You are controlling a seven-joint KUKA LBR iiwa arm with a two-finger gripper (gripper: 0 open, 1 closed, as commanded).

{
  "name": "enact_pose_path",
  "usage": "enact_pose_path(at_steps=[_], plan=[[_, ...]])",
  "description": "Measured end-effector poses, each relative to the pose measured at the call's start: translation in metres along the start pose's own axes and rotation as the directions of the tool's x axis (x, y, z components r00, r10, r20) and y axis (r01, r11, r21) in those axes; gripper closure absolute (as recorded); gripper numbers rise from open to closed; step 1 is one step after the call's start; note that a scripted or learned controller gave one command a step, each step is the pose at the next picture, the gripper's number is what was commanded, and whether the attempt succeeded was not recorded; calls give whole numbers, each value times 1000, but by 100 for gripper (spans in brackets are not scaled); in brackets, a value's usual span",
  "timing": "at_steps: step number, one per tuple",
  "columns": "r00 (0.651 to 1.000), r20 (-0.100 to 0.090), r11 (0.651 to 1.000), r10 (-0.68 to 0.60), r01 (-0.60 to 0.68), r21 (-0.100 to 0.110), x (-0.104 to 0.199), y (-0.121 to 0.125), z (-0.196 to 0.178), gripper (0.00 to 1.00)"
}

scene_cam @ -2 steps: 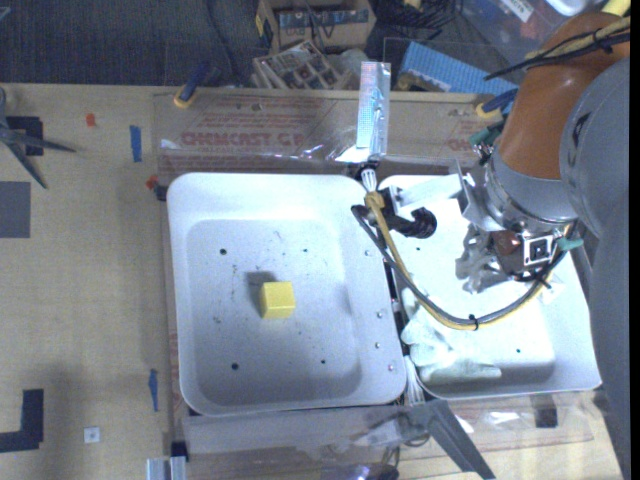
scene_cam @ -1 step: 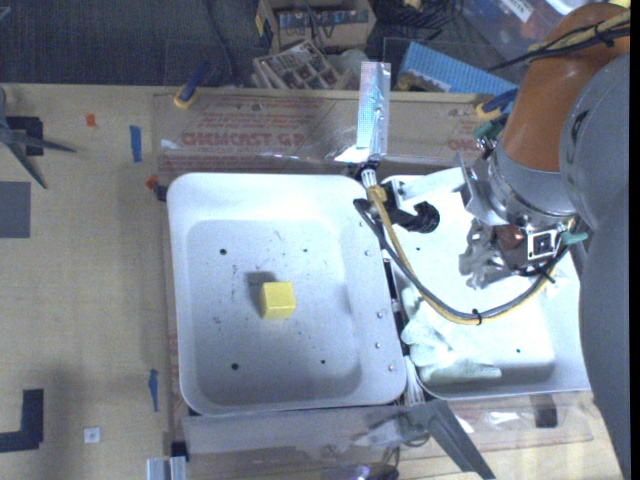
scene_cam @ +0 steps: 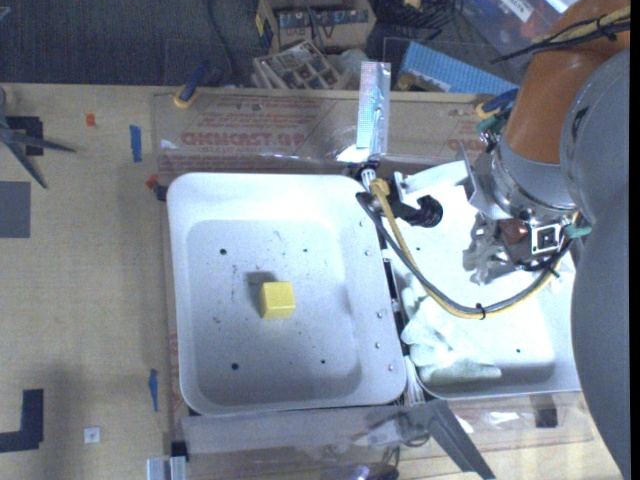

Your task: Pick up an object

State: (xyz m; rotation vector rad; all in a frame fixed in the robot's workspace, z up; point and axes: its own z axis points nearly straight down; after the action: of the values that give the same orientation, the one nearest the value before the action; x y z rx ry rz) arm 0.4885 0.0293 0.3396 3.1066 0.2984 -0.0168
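Pick not yet done. Yellow block (scene_cam: 277,299) lies loose in left bin (scene_cam: 190,208), well apart from gripper (scene_cam: 487,260), which hangs over right bin (scene_cam: 545,363); open or closed, cannot tell.

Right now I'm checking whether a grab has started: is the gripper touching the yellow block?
Apart. The camera view shows the yellow block alone in the left bin, while the gripper hangs over the right bin.

Left bin (scene_cam: 200,208): open floor all round the lone yellow block (scene_cam: 277,299). Right bin (scene_cam: 530,353): crowded by arm (scene_cam: 590,168), yellow cable (scene_cam: 440,293), crumpled white cloth (scene_cam: 435,343).
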Motion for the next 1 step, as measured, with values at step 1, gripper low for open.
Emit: enact_pose_path(at_steps=[1], plan=[[1000,-5,1000,-7,7,17,-5,-15,15,100]])
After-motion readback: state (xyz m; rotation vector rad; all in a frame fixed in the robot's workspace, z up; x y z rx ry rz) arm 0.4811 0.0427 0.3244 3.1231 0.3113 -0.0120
